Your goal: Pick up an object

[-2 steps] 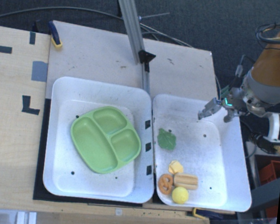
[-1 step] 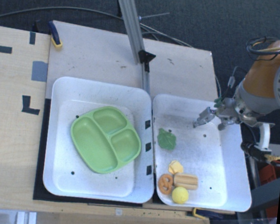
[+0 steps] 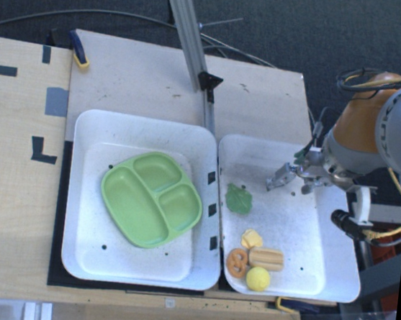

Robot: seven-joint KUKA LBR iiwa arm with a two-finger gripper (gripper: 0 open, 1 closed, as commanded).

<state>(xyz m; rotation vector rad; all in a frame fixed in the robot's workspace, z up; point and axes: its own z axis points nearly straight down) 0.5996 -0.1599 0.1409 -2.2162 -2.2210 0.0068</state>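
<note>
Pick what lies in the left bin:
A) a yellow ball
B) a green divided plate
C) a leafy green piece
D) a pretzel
B: the green divided plate sits in the left bin, while the small food items lie in the right bin.

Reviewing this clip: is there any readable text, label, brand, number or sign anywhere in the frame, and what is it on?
None can be read: there is no print on the green divided plate, the two white bins, the toy foods or the arm. A small white tag on the bench's front edge is too small to read.
</note>
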